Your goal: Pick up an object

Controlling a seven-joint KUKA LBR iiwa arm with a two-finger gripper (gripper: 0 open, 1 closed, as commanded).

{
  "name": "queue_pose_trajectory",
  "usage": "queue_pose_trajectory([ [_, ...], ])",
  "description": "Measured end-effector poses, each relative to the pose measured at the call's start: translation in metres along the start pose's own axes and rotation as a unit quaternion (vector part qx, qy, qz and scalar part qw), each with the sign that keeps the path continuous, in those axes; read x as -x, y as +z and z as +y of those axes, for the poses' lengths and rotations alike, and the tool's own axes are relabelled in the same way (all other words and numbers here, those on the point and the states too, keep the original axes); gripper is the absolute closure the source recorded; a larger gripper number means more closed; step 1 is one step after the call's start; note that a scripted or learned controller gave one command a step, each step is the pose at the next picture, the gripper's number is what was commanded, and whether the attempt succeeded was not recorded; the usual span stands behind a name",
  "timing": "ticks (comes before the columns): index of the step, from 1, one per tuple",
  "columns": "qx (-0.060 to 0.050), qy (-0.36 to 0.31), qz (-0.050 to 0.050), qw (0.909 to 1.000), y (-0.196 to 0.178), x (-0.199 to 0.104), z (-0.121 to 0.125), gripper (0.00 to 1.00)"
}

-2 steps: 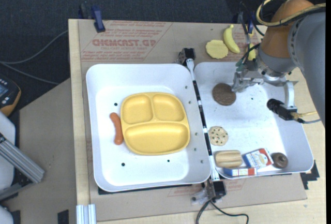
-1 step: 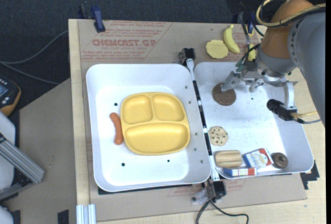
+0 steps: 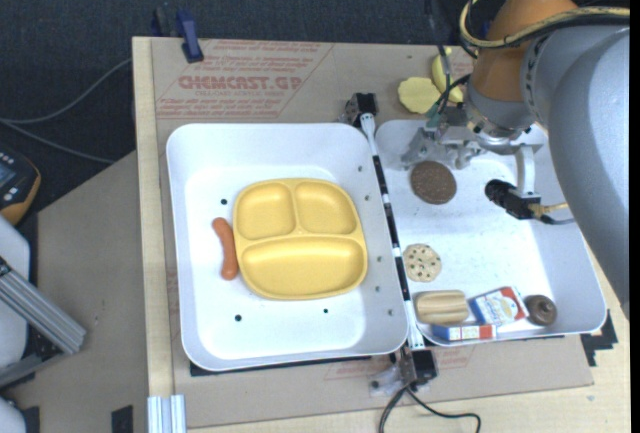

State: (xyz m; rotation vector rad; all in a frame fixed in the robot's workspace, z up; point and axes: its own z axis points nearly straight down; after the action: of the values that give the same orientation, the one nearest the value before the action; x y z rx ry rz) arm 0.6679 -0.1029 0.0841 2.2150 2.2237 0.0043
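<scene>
Brown patty (image 3: pixel 434 182) | right bin (image 3: pixel 560 261) | just below hand (image 3: pixel 445 143)

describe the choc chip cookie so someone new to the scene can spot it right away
Look in the right-hand white bin, along its left wall beside the divider between the two bins. The chocolate chip cookie lies flat there, below the dark brown disc and above the bread roll. It is the only pale round piece speckled with dark chips.

1 fixed camera looks down at a slant from above the counter (image 3: pixel 250 81), taking in both white bins (image 3: pixel 200 321); the arm (image 3: pixel 590 121) enters from the right.
</scene>
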Motion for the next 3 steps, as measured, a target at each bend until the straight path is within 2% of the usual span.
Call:
queue_pose_trajectory([
  [1, -0.005, 0.003, 0.001, 1.0000, -0.001, 0.005, -0.043, 0.00],
  [2, 0.000, 0.001, -0.001, 1.0000, -0.001, 0.004, -0.009, 0.00],
  [3, 0.000, 0.001, 0.000, 1.0000, -0.001, -0.008, -0.001, 0.00],
])
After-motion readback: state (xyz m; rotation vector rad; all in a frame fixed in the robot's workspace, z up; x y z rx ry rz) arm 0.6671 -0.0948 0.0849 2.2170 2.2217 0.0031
